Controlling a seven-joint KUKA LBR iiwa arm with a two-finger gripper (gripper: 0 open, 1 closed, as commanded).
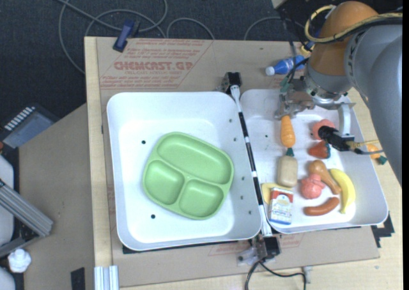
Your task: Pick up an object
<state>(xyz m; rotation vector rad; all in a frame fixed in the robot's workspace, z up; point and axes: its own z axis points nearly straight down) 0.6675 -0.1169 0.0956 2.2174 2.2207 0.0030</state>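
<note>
Nearest us in the right bin (377,209) we see a small carton (280,206), a sausage (321,206), a banana (344,188) and a pale block (287,170). Beyond these lies the carrot (288,131), its long axis running near to far. At the bin's far end the end effector (298,105) hangs just beyond the carrot's far tip, so we judge the carrot the likeliest pick, lying directly toward us from it. The rig line forbids us to discuss its digits; we cannot tell its state.

A blue clip (124,35) lies at the far left corner of the cardboard-topped tabletop (160,65), grey cables (96,1) looping over the dark floor behind.
</note>
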